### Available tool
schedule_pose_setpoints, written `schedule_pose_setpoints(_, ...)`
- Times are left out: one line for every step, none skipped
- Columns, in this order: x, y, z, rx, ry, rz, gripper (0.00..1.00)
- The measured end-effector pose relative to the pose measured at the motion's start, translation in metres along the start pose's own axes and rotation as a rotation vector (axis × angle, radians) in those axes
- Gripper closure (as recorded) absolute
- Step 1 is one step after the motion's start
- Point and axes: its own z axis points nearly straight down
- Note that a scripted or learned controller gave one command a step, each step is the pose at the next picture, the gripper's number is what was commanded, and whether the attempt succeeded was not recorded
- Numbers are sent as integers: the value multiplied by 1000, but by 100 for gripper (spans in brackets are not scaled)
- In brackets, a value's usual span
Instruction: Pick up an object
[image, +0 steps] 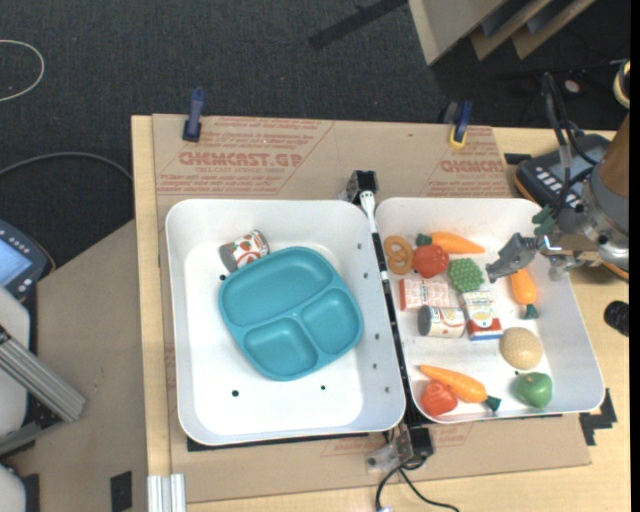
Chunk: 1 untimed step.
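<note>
Over the right bin (590, 350), the gripper (512, 257) hovers with fingers spread, pinching nothing. Below it: three carrots, counting one just beside it (523, 287), two tomatoes, one pretzel (398, 254). Left bin (190, 330): one teal plate (289, 312), one cup (243, 249).

Bench (150, 330): it was light wood, with a brown cardboard sheet (300, 150) lying flat on top.
Clamps: a blue one (193, 113) and a yellow one (460, 123) held the sheet's back edge.
Right bin (580, 350): it sat on the sheet, right under the gripper (515, 255).
Left bin (190, 330): it touched the right bin, on the side away from the gripper.
</note>
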Motion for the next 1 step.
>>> schedule_pose_setpoints(73, -40, 11, 6, 4, -7, 0)
